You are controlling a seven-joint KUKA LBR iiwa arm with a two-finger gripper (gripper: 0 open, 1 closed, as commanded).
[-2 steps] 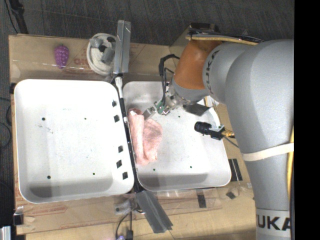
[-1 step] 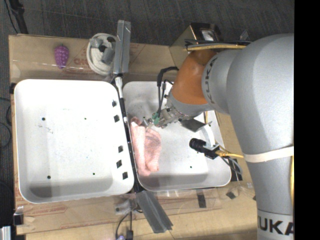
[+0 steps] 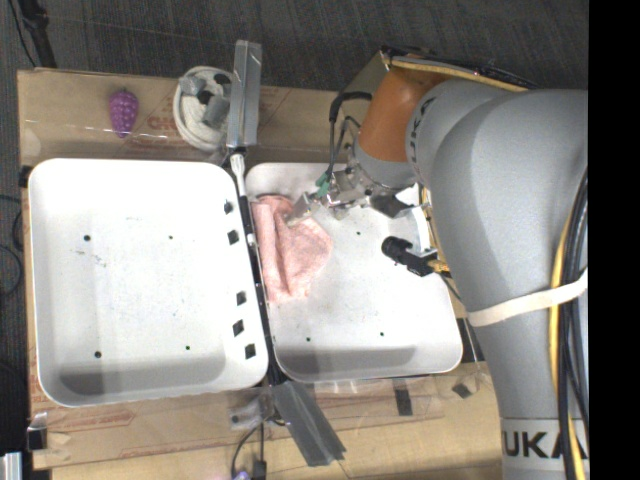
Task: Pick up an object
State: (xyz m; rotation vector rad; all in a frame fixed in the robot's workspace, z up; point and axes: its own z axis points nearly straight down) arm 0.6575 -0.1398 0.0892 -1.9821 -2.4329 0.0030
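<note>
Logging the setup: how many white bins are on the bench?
2. The left bin lies under the purple object; the right bin holds a pink cloth, with the gripper at the cloth's top edge. The arm hides part of the right bin.

Two shallow white bins point(image 3: 130, 278) side by side on one worktop point(image 3: 300, 108), one pink cloth point(image 3: 290, 248) in the right bin, one purple grape-like bunch point(image 3: 123, 111), one white coil of cord point(image 3: 203, 106), one grey arm point(image 3: 500, 188) with one end effector point(image 3: 310, 203)

Bench point(image 3: 70, 108) – two bins point(image 3: 130, 278), purple object point(image 3: 123, 111)
</note>
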